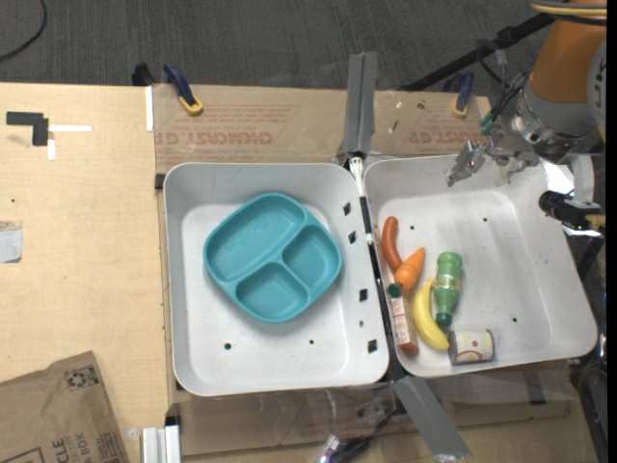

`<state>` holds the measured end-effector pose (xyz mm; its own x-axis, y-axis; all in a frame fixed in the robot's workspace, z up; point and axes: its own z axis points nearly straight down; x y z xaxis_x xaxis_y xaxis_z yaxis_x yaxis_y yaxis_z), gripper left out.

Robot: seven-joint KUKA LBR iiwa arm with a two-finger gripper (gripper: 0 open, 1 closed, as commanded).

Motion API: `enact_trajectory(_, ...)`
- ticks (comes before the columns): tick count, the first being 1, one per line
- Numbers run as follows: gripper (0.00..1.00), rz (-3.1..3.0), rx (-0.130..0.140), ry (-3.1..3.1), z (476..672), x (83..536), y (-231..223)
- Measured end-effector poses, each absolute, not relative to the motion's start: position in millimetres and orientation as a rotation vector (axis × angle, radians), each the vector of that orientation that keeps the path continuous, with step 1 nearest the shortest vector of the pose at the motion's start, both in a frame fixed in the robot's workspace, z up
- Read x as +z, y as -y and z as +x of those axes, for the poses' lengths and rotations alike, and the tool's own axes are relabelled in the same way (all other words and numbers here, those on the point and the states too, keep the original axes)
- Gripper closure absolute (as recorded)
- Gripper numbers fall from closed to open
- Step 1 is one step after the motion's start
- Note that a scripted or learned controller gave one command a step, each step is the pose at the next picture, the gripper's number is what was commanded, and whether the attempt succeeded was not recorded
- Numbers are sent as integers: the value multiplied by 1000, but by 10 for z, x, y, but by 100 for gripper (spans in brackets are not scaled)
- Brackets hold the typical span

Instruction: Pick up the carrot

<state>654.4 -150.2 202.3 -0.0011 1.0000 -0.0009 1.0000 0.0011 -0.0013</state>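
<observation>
Carrot, small orange plastic (pixel 411 267), lies untouched in my right white bin (pixel 540 331); my pincer (pixel 474 162) hovers well apart, grip unreadable; approach comes next.

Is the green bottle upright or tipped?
Tipped: the green bottle lies on its side on the right bin floor, beside the banana.

Teal divided plate (pixel 273 257) in the white left bin (pixel 193 355). In the white right bin (pixel 559 297): orange carrot (pixel 410 268), beside it a red-orange sausage (pixel 389 242), yellow banana (pixel 428 316), green bottle (pixel 446 287) with paler green cap end. Small can (pixel 469 345) near the banana, white with red marking. Table (pixel 77 258) tan. Arm (pixel 569 56) orange and grey.
</observation>
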Motion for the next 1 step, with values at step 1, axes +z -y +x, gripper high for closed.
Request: enact_trajectory(1,0,-1463,-4,2789,6620,1012,973)
